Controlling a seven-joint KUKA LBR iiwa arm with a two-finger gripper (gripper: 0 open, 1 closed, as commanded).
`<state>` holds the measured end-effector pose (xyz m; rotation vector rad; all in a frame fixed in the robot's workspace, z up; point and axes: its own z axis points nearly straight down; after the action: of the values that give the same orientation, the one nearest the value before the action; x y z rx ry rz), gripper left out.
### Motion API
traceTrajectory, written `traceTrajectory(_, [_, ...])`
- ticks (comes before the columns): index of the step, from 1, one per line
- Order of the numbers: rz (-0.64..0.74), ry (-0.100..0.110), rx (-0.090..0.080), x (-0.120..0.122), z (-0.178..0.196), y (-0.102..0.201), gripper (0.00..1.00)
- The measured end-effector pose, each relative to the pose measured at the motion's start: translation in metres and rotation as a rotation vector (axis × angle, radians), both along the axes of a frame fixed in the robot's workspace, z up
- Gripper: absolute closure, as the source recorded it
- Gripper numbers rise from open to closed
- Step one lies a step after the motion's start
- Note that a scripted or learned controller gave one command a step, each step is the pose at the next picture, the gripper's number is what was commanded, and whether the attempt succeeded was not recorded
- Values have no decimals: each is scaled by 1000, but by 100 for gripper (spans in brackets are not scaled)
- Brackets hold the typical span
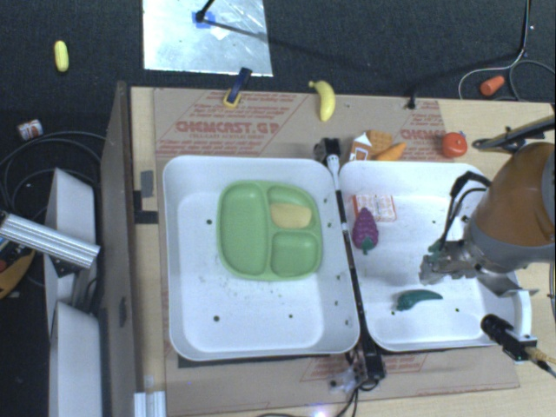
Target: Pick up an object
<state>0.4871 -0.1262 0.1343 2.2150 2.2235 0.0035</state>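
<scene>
You see the grey arm with its orange band (521, 194) reaching in from the right over the right-hand shallow white bin (408, 333). Its claw (441, 266) hangs low over that bin's right half, just above and to the right of a small dark green pepper-shaped toy (418, 298) that lies on the bin floor. The claw is too small and dark here for you to tell how it is set, and nothing can be made out in its grip.

Further left in the same bin, close to the wall shared with the other bin, you find a purple grape-bunch toy (366, 229) with a green tip, and just above it, touching or nearly so, a flat white packet with red print (375, 207).

The left-hand shallow white bin (200, 320) carries a light green divided plastic tray (252, 233), and a pale yellow piece (290, 215) sits in the tray's upper right compartment.

Behind the bins, on the brown printed cardboard covering the table (217, 124), you see a yellow banana toy (324, 99), an orange carrot toy (390, 151) beside a small white-and-orange carton (369, 143), a red tomato toy (453, 144), and a blue-and-yellow clip (235, 89) at the far edge. On the dark floor beyond lies a shiny silver sheet (205, 23) and a small yellow object (61, 56).
</scene>
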Motion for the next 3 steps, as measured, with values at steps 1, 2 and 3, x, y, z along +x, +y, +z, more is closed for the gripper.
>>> traceTrajectory(1, [-2, 2, 0, 0, -2, 0, 0])
traceTrajectory(2, [2, 3, 1, 0, -52, 46, 0])
traceTrajectory(3, [0, -6, -3, 78, -49, 3, 0])
